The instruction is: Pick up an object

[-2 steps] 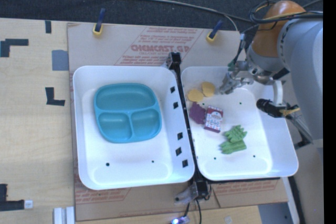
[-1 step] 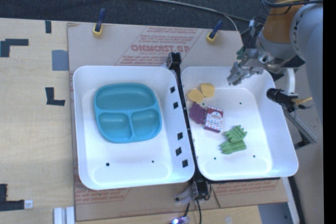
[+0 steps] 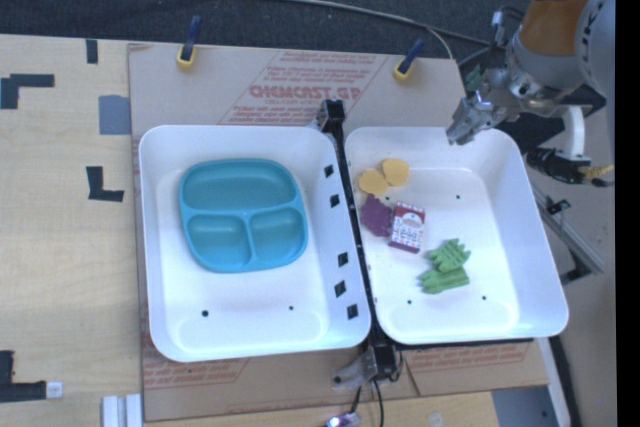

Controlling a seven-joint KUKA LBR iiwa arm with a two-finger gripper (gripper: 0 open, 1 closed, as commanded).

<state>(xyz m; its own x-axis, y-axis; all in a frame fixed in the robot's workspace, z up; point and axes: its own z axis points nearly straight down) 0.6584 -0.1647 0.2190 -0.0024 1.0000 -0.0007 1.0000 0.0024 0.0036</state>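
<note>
Within the right bin (image 3: 520, 245), toward its left half, lie the candidates for picking: two yellow round pieces (image 3: 385, 177) touching one another near the divider; just below them a purple piece (image 3: 374, 214), with a small red-and-white packet (image 3: 407, 226) lying against its right side; and, apart from these toward the bin's middle, a green leafy item (image 3: 445, 266) resting flat on the white floor. None of them is between the fingers; all sit on the bin floor. Left bin (image 3: 160, 245): holds one teal divided plate (image 3: 243, 214), lying flat, well apart from the picking area. Tool (image 3: 468, 127): poised at the upper right bin's rim, near its back corner, well away from every object; whether its fingers are spread or closed cannot be told at this size and angle. Arm (image 3: 560, 10): grey with an orange band, entering from the right. Worktop (image 3: 60, 215): light wood with a brown board under both bins, held by two clamps (image 3: 187, 56) along the back edge. Handling note, as a judgement: the green item looks the easiest target, since it stands clear of neighbours; the tool would do well to travel over it, descend straight with fingers straddling its narrower width, and avoid the packet-and-purple cluster, where a closing finger could push one piece onto another.
</note>
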